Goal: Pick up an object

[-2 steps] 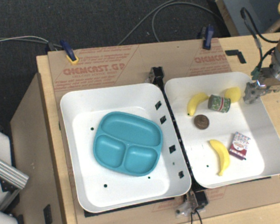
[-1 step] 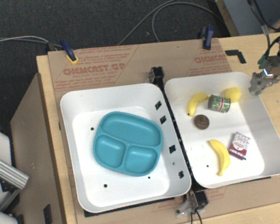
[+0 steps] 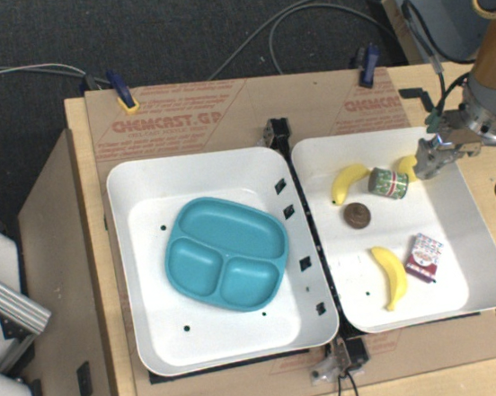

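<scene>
The right bin (image 3: 467, 209) holds a yellow banana (image 3: 348, 181) near its back, a green-and-white can (image 3: 388, 184) lying on its side, a small yellow piece (image 3: 406, 166) just behind the can, a brown round object (image 3: 356, 215), a second banana (image 3: 391, 275) near the front and a red-and-white packet (image 3: 424, 257). My gripper (image 3: 431, 159) hangs at the bin's back right, right beside the small yellow piece and the can. Nothing shows between its fingers.
The left bin (image 3: 137, 252) carries a teal divided plate (image 3: 226, 252). A black divider with clips (image 3: 299, 231) runs between the bins. Blue clamps (image 3: 124, 95) (image 3: 368, 66) hold the cardboard base at the back. Cables lie beyond the bench.
</scene>
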Tool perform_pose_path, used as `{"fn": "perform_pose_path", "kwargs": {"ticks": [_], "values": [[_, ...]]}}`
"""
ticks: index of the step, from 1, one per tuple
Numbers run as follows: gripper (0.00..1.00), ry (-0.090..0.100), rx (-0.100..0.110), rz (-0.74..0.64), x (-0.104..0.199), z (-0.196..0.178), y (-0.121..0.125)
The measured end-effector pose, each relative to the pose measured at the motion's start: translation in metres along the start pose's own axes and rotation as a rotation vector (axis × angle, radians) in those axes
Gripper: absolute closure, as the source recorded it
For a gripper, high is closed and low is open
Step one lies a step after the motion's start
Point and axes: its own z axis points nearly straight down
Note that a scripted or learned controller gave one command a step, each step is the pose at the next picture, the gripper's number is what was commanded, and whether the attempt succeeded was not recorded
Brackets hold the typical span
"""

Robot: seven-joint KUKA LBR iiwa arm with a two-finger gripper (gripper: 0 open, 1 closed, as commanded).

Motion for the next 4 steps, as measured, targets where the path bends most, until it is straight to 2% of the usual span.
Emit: {"fn": "perform_pose_path", "kwargs": {"ticks": [2,3,4], "values": [[1.00,-0.001,0.000,0.000,0.089,0.009,-0.006],[1.00,0.000,-0.001,-0.002,0.147,0.013,0.001],[1.00,0.000,-0.003,-0.003,0.205,0.002,-0.006]]}}
